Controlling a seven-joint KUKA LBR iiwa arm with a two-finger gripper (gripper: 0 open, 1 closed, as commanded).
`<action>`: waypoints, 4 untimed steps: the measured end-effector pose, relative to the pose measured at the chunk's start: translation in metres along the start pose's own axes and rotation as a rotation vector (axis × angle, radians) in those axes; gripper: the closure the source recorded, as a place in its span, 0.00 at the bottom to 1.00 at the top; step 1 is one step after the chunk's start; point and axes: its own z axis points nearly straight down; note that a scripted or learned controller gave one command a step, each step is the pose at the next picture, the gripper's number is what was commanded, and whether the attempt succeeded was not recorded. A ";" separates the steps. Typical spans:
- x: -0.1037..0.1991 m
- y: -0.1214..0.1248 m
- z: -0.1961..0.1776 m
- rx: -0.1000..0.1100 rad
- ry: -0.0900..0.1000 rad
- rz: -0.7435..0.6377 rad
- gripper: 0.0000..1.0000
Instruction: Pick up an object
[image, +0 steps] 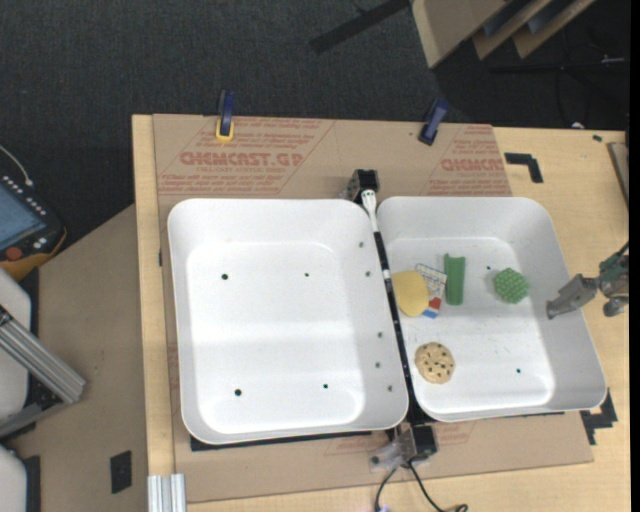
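Note:
The right bin (560, 345) holds several small objects. A yellow rounded piece (409, 291) lies near its left wall, with a small white, red and blue item (432, 306) beside it. An upright green block (455, 279) stands just right of those. A green knobbly ball (511, 286) rests further right. A round brown cookie (435, 362) lies toward the front. My gripper (583, 305) hovers at the bin's right rim, right of the green ball, open with nothing between its fingers.
The left bin (200, 300) sits beside the right one, with a black divider strip (385, 285) between them. Both rest on a cardboard sheet (300, 150) held by blue clamps (226, 110) at the back. A cable (400, 470) runs out at the front.

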 end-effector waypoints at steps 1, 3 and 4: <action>0.000 0.001 -0.011 -0.003 -0.002 -0.001 1.00; 0.013 -0.002 -0.035 0.003 0.001 0.001 1.00; 0.031 -0.001 -0.044 -0.002 0.000 -0.002 1.00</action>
